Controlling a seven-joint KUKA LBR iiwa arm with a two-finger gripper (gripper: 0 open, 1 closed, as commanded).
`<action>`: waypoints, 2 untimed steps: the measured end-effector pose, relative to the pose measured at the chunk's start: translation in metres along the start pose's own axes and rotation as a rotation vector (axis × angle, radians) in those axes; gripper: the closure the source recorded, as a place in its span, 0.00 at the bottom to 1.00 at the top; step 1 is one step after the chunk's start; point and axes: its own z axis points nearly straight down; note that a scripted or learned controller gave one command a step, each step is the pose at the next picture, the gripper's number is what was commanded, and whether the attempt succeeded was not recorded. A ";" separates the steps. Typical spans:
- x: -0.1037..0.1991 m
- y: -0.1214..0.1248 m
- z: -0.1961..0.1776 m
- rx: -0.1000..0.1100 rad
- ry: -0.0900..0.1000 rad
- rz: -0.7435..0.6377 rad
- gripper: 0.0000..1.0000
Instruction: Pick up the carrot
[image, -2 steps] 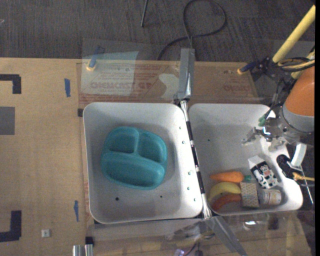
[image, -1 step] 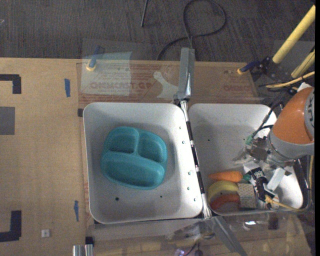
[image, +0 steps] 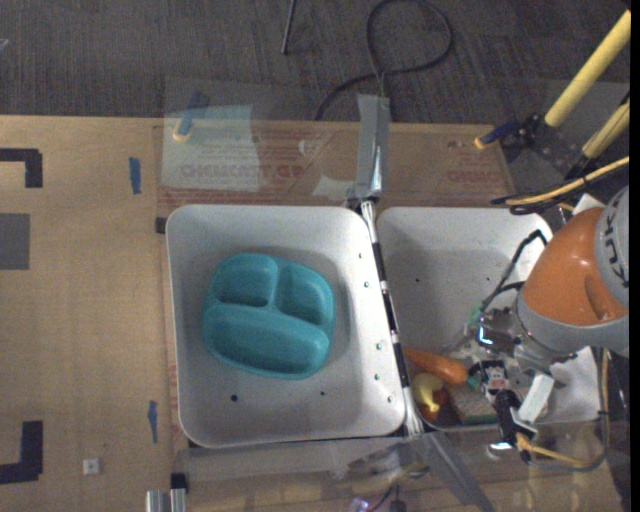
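the arm shows a broad, rounded orange band with a grey shell above it at the right edge. below the band sits a paler grey wrist section. thin black cables loop along its left side. the gripper end is a dark cluster with small white and bluish parts.

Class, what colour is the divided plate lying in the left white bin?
Teal: the three-compartment plastic plate in the left white bin shows clearly in the camera view.

Right bin's far half lies open; clutter crowds the carrot.
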 end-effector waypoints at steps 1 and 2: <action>0.019 -0.007 0.000 0.000 -0.003 -0.245 0.00; 0.017 -0.005 -0.009 -0.004 -0.004 -0.240 1.00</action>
